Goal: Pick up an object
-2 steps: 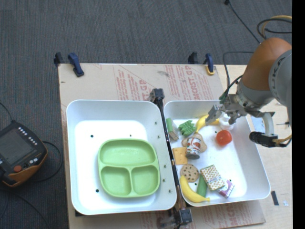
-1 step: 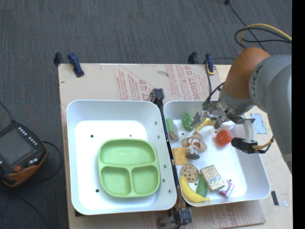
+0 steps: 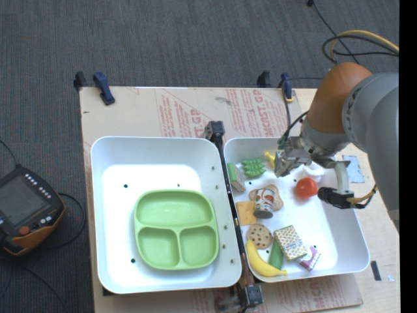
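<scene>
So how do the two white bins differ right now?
The left bin holds one large thing, a green divided tray; the right bin holds many small ones, among them a banana, a cookie and a red ball. The gripper is over the right bin, not the left. Both are shallow and white.

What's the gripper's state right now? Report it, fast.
Grey two-finger gripper: low over the right white bin, near the green toy; open or closed cannot be told.

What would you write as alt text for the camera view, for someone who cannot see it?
A grey robot arm reaches from the right, its gripper low over the right bin, which holds toy food: a tomato, banana, cookie and small can. The left bin holds a green divided tray.
</scene>
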Controlling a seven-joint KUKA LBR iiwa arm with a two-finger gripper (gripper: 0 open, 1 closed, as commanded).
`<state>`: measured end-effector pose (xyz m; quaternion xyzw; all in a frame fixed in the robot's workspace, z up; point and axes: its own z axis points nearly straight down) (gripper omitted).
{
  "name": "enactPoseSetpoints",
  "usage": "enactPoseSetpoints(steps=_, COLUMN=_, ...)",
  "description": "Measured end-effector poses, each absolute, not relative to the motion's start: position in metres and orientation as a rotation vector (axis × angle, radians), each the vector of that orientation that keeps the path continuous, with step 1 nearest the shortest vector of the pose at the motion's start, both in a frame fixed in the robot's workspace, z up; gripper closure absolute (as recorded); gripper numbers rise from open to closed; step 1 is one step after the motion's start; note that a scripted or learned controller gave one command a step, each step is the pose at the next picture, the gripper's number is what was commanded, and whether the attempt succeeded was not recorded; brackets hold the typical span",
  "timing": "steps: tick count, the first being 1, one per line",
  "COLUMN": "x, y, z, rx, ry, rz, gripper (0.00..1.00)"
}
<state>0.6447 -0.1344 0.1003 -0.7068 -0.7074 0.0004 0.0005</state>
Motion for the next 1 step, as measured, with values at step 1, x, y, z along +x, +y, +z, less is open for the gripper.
enactPoseSetpoints(steps=1, x=0.6446, y=-0.1343, z=0.1001, rx=-2.220, ry=-2.221, rz=0.001, gripper=0.00)
